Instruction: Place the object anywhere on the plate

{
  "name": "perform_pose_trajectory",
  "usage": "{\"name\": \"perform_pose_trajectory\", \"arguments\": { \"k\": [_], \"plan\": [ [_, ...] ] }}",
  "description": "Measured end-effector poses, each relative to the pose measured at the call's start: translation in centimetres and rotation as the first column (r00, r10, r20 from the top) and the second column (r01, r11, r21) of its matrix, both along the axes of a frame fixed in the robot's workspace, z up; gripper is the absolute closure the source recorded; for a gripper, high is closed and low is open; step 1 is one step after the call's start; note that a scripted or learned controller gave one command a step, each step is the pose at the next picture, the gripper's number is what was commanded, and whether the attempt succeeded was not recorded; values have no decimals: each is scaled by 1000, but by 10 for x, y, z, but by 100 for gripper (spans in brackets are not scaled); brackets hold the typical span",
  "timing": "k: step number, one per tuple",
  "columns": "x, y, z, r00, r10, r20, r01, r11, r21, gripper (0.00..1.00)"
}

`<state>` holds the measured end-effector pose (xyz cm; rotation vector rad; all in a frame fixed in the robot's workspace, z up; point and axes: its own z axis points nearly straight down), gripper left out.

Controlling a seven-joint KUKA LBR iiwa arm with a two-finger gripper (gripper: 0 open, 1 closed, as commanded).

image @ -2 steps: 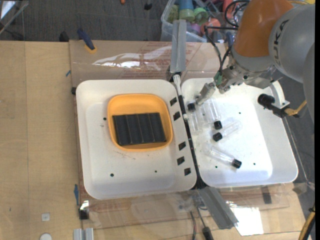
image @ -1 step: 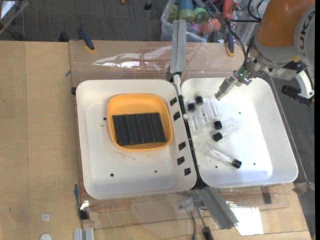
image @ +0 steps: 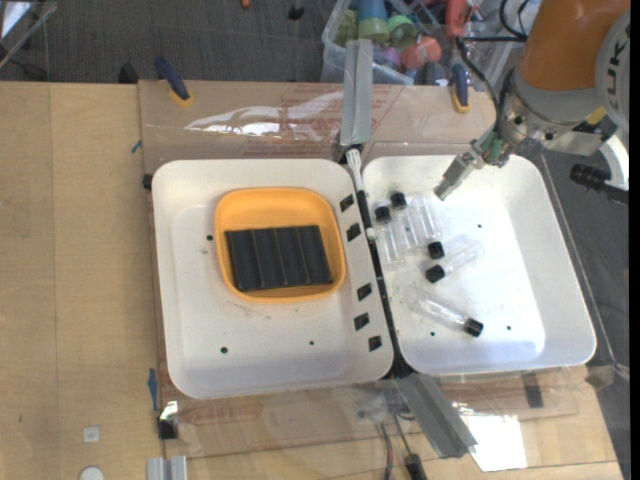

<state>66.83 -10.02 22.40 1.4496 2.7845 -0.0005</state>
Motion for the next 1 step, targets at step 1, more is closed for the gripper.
{"name": "perform_pose_trajectory", "arguments": {
  "k": [1],
  "plan": [
    [0, -23, 5, 998, 70, 0, -70, 998, 0, 0]
  ]
}}
